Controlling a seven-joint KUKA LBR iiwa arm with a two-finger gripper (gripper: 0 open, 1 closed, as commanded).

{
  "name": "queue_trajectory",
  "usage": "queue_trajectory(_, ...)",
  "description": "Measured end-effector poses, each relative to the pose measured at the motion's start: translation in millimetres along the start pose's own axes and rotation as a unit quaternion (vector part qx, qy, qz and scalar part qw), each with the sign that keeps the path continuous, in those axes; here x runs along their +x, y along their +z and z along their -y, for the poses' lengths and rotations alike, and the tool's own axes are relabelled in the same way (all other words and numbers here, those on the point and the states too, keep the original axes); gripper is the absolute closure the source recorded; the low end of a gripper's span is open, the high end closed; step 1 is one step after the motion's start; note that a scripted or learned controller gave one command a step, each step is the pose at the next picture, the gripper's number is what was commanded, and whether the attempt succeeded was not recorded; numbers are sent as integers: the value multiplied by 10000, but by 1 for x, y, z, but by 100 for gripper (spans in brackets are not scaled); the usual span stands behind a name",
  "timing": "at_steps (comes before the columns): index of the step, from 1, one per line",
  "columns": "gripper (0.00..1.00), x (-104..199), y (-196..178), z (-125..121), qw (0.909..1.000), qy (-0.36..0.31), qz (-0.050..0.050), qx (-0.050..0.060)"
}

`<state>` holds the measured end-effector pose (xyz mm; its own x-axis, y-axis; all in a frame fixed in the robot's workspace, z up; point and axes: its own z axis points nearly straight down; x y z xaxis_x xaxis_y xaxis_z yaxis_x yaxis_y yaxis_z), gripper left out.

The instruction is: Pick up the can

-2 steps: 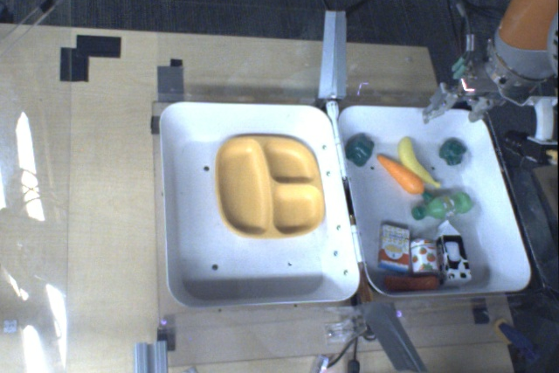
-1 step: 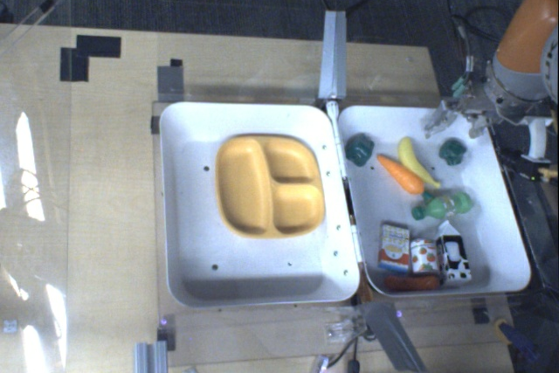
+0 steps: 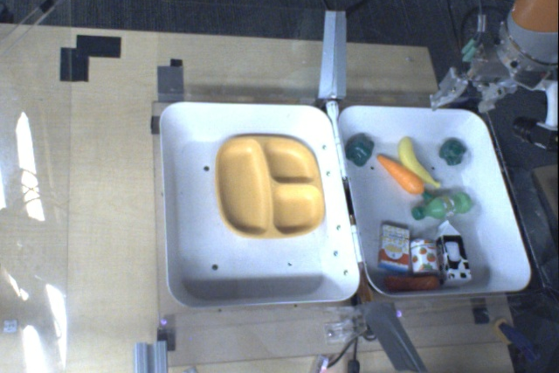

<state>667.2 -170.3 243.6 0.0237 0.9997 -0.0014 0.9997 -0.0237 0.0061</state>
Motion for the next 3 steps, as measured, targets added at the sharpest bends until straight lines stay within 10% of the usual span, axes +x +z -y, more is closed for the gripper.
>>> queue_trajectory(1,0,-2,110,6,9991,414,-4,22)
queue_trajectory(2,0,3,133,28,9984,559,-29,-92)
queue_trajectory(3,0,-14,132,85,10000,55,-5,14)
